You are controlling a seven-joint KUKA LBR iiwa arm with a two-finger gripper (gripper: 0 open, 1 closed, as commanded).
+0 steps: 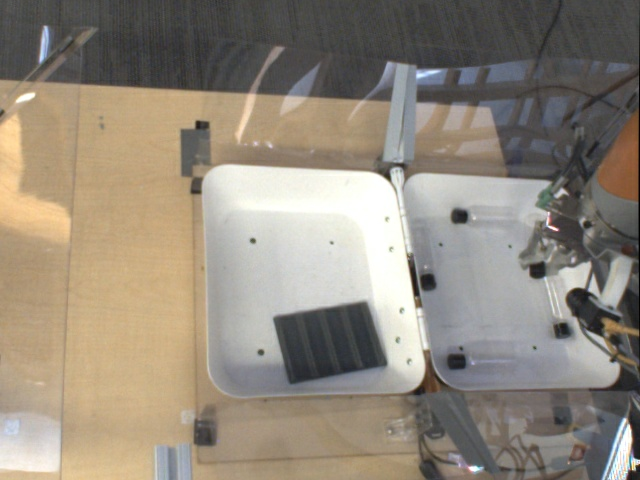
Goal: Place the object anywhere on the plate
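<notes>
A dark grey ribbed rectangular plate (330,341) lies flat in the left bin (230,268), near its front edge and slightly turned. My gripper (541,256) hangs low over the right side of the right bin (480,288), far from the plate. The arm's wrist, with its orange band (617,173), comes in from the right edge. A small dark piece (537,269) sits right at the gripper's tip, too small to identify.
Small black knobs sit on the right bin's floor at the back left (459,215), left wall (428,281), front left (455,361) and front right (562,330). A grey metal bar (400,118) runs back from between the bins. Cables (600,313) hang by the arm.
</notes>
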